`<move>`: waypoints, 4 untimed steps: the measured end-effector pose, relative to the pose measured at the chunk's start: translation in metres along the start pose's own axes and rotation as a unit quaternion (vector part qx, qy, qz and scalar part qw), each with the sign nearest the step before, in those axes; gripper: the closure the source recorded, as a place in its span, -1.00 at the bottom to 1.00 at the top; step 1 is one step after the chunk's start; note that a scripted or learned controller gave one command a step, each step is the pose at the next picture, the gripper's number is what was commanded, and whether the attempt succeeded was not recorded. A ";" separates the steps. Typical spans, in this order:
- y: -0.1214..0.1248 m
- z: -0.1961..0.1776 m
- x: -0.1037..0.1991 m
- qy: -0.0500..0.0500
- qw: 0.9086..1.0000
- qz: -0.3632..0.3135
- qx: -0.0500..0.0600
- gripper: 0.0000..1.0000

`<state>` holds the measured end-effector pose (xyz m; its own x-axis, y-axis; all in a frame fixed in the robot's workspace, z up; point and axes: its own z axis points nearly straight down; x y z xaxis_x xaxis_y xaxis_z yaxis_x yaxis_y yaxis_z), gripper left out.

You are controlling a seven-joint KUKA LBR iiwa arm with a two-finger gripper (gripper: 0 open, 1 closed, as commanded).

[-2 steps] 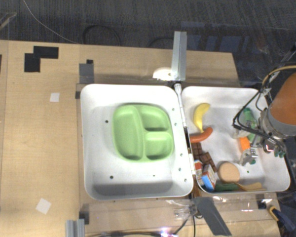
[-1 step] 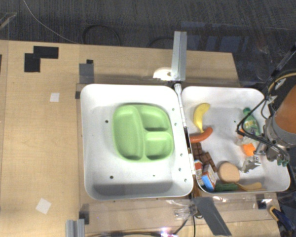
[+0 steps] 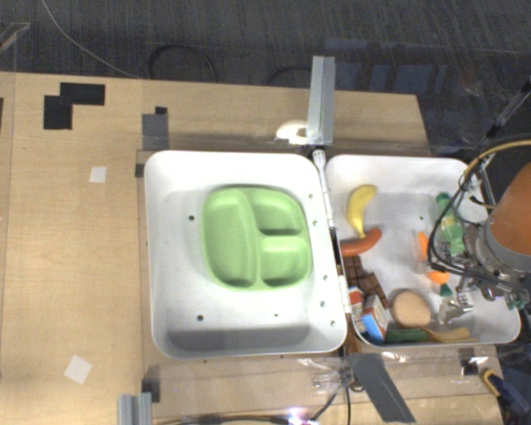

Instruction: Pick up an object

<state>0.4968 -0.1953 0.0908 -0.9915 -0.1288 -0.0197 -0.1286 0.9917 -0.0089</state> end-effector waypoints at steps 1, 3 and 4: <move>0.023 0.000 -0.008 0.000 1.000 0.000 0.000 -1.00; 0.022 -0.015 -0.010 -0.009 1.000 -0.029 0.003 1.00; -0.020 -0.105 -0.065 0.002 1.000 0.025 -0.001 1.00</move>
